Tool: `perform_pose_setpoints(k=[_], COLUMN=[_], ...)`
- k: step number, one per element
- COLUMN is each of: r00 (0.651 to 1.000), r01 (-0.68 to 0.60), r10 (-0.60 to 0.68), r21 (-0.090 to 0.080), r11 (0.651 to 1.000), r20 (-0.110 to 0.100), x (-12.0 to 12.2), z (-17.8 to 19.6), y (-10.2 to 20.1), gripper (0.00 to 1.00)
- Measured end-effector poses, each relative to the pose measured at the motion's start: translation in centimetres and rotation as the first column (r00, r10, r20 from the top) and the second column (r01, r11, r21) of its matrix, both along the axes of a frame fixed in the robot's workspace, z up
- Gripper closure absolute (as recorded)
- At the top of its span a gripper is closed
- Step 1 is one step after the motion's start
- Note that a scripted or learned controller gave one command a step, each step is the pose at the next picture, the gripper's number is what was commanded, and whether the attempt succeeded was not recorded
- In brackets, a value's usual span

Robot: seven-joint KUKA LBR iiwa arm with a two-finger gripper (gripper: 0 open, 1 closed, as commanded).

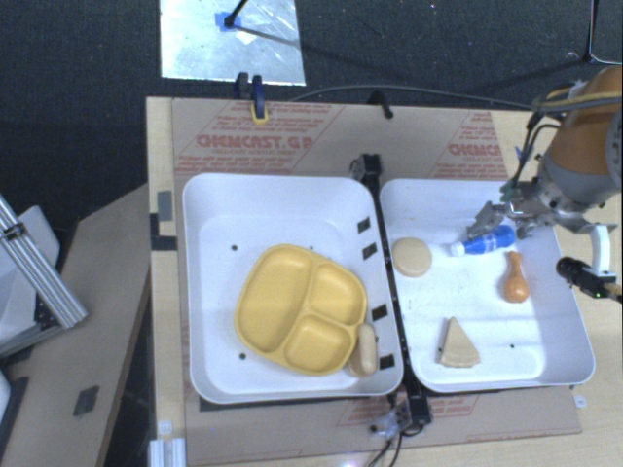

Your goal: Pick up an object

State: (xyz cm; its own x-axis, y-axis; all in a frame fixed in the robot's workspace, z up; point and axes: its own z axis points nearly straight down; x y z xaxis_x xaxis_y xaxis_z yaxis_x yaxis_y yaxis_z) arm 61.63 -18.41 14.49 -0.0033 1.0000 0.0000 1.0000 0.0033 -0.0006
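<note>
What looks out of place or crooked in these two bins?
The yellow divided tray sits skewed in the left bin, corners turned against the walls, with a small tan bread roll wedged at its edge. Nothing looks spilled or broken.

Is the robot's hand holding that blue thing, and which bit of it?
It cannot be told. The hand sits right over the blue bottle in the right bin, but the view does not show a grip on it.

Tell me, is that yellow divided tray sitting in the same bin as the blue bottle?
No, the yellow tray lies in the left bin, while the blue bottle lies in the right bin.
</note>
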Motion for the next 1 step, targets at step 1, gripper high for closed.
perform_pose_setpoints(k=[1], r00=[1.000], r01=[0.001], r10=[-0.001], r21=[0.000], r11=[1.000], r20=[0.000], x=[0.10], z=[-4.25], y=[-0.45], gripper=[0.00])
